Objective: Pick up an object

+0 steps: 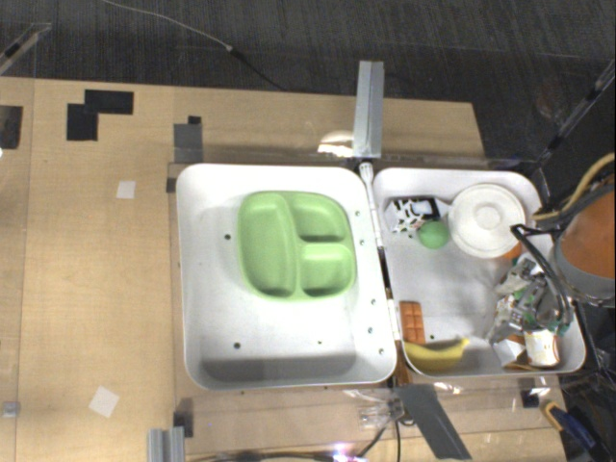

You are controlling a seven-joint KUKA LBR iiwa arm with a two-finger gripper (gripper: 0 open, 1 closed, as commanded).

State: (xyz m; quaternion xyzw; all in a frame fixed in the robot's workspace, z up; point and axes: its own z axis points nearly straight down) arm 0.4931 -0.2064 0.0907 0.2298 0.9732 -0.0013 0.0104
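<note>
While nothing is lifted yet, pick not done | gripper (525, 301) low in right bin (452, 287), near its right wall, by a small cup (541, 346); finger state: can't tell | candidates: banana (435, 354), green ball (434, 236), white lid (486, 219) | left bin (202, 258): green tray (294, 243) | left: grasp, lift

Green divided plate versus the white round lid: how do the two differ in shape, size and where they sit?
The green divided plate is squarish with compartments; the white round lid is circular. The plate is clearly larger. The plate lies in the left bin, the lid in the right bin, near its far edge. Both lie flat.
</note>
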